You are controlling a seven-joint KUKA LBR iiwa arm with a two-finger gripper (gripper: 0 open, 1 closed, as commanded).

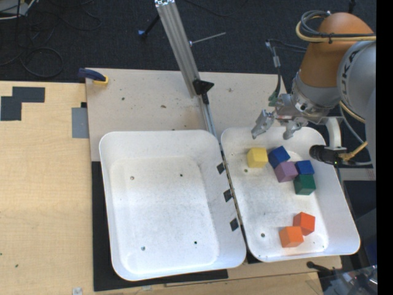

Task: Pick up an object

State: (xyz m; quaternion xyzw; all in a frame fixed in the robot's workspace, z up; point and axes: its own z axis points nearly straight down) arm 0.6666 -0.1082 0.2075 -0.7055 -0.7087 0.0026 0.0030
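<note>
We see the grey arm's two-finger gripper (pixel 279 126) hovering above the far rim of the right-hand shallow white bin (pixel 344 226), its jaws released and spread, grasping nothing. The task's candidates all lie in this bin: a yellow cube (pixel 257 158), a blue cube (pixel 279 155), a purple cube (pixel 285 171), a second blue cube (pixel 304 167), a dark green cube (pixel 304 184), and, well apart near the front rim, a red cube (pixel 304 222) touching an orange cube (pixel 290 236).

We judge the step in hand to be the choice of target and the descent. The yellow cube is the best choice: it sits nearest the jaws, and its left and front faces are free (only its right side is close to the first blue cube). We would align the jaws so that one finger enters the bare floor to its left, avoiding the crowded purple–blue–green cluster.

For room, the bin's dividing rim lies just left of the yellow cube, and the far rim sits directly below the gripper, so a descent should start further inside. The left white bin (pixel 116 165) offers wide clear floor on the surface.
</note>
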